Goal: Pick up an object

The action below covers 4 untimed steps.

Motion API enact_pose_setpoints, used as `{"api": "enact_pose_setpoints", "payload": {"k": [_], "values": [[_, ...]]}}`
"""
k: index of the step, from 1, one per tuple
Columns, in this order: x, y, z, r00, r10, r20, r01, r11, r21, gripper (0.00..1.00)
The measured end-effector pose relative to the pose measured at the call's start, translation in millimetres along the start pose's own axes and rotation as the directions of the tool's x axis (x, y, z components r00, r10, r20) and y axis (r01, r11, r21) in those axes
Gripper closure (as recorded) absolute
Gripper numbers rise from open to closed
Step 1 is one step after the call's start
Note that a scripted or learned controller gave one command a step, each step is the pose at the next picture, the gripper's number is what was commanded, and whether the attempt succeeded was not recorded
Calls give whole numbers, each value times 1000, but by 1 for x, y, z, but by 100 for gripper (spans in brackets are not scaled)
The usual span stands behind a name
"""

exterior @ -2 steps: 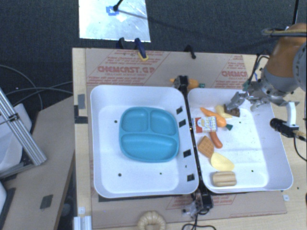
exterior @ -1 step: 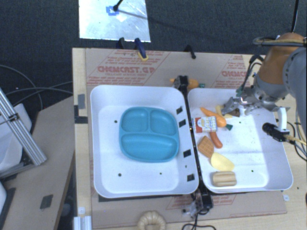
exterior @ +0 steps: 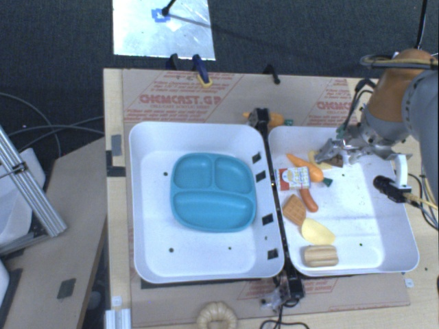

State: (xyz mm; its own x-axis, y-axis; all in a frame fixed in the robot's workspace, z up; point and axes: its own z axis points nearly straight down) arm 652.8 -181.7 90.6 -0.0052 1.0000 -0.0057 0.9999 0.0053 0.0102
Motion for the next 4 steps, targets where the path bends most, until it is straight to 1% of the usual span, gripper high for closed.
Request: {"api": "enact_pose_setpoints", "payload": {"k": [1,2,3,4], "values": [[0,2,-13,1000,-1,2,1,1000,-7,100],[0,0,-58,1000,1,-5,-1,1000,4,100],[-2,4,-102,1000,0,-4,0,1000,3,100],[-2,6,-137,1000,-1,-4,1,1000,4,100]]}}
